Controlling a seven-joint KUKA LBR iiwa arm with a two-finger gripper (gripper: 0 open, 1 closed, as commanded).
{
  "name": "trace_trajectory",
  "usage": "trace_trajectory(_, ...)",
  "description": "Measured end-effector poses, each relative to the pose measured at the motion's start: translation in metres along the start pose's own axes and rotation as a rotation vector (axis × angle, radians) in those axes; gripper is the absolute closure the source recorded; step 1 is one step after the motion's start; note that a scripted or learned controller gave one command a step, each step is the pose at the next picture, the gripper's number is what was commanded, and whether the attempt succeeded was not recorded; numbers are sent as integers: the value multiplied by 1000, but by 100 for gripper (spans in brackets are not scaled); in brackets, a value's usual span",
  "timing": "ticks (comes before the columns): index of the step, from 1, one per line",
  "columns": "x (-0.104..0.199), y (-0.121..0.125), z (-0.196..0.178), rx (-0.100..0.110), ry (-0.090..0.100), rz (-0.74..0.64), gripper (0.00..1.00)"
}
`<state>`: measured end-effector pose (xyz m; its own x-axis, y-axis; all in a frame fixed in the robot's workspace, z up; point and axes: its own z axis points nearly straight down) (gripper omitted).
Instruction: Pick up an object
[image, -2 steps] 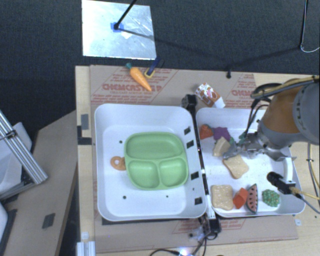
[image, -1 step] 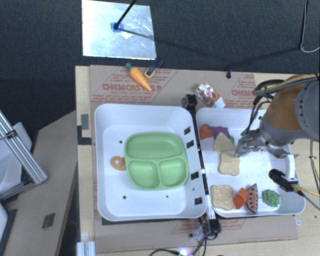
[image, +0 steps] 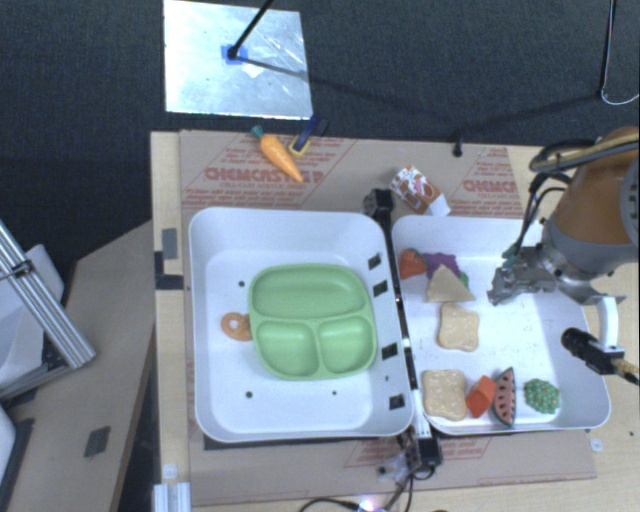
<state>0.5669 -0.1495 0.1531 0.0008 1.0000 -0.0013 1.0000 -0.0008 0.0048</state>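
Observation:
The right bin holds toy food: a red piece and a purple piece at its far left, a tan wedge, a slice of toast, a second toast, a small red piece, a watermelon slice and a green broccoli. My gripper hangs over the middle of this bin, to the right of the tan wedge. Nothing shows between its fingers.
The left bin carries a green divided plate and a small orange ring. Behind the bins on the cardboard lie a toy carrot and a small carton. A black part sticks out at the bin's right.

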Motion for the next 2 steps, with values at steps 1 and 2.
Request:
trace_trajectory(1,8,-3,-49,-1,0,-5,100)
trace_trajectory(2,8,-1,-73,1,1,-6,100)
